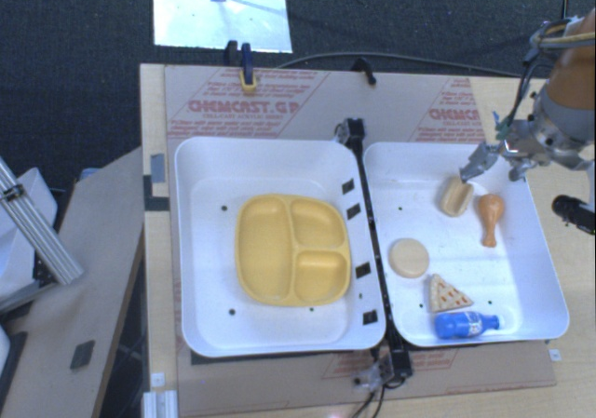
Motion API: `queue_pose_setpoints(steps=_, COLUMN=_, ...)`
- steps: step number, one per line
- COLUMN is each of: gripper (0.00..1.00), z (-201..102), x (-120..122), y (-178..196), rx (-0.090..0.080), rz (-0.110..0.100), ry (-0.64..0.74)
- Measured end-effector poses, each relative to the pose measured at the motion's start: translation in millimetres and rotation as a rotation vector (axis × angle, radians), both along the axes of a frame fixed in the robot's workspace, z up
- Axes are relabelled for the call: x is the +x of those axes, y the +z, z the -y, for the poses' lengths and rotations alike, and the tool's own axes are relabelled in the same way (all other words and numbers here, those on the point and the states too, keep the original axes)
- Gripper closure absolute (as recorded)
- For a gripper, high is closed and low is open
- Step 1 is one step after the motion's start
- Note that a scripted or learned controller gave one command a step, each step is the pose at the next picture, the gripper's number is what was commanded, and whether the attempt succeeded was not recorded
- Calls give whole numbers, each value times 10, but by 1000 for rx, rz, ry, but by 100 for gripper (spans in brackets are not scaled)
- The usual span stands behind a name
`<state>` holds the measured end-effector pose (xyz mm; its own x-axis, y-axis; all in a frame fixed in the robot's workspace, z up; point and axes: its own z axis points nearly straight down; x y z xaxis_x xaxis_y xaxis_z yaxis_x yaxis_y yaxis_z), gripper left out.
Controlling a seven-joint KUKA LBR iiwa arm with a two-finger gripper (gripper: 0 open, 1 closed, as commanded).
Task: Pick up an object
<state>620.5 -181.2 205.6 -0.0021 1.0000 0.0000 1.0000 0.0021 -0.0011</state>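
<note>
Nearest the camera in the right bin: blue bottle lying on its side at about 6 o'clock of the bin, pizza-slice toy touching or just above it. Next up, round tan cookie near the bin's 9 o'clock wall. Further back, drumstick toy lying roughly lengthwise, and a bread-roll piece just beside it at its 10 o'clock.

Left bin holds a yellow divided plate, centred, well apart from everything else. Not a likely pick.

Hand sits over the far part of the right bin, at 1 o'clock of the bread roll and 12 o'clock of the drumstick. Fingers look spread, nothing between them. One fingertip is near the roll's top end; contact can't be told from this angle.

Judgement: pre-grasp stage, nothing lifted yet. Nearest candidate is the bread roll.

To do it well:
- centre the hand over the roll's middle, not its far end, shifting toward 7 o'clock
- line the fingers across the roll's short axis
- keep clear of the drumstick at the roll's 4 o'clock so a finger doesn't land on both
- descend fully to the bin floor before closing; the roll is low and could squirt out
- lift straight up

Tabletop beyond the bins carries clamps only.
</note>
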Motion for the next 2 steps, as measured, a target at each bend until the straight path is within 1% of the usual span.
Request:
queue_pose_setpoints(steps=1, gripper=0, z=17, x=30, y=-420, rx=0, rz=1, ry=0)
queue_pose_setpoints(steps=2, gripper=0, z=21, x=114, y=-869, rx=0, rz=1, ry=3)
